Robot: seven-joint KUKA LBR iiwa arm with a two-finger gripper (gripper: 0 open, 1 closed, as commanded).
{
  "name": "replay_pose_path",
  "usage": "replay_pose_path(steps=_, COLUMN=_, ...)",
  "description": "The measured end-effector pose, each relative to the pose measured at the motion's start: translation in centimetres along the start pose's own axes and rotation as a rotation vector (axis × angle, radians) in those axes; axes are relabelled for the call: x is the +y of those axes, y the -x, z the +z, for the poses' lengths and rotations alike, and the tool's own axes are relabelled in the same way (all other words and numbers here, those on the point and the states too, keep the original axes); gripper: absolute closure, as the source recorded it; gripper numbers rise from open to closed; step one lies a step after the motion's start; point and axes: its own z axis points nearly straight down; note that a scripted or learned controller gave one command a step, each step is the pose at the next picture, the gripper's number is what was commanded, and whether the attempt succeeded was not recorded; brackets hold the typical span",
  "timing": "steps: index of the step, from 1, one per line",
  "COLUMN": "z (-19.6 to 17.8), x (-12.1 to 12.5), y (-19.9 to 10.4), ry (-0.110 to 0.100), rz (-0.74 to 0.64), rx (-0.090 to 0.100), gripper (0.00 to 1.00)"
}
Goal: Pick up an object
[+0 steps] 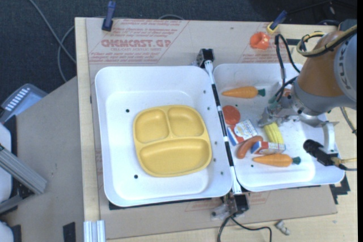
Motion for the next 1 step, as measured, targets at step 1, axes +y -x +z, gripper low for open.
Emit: replay_pose_path(steps=1, z=-11.09, x=3.26, y=-6.78, ry=0.001, rz=0.0, rx=0.0, gripper=1.0)
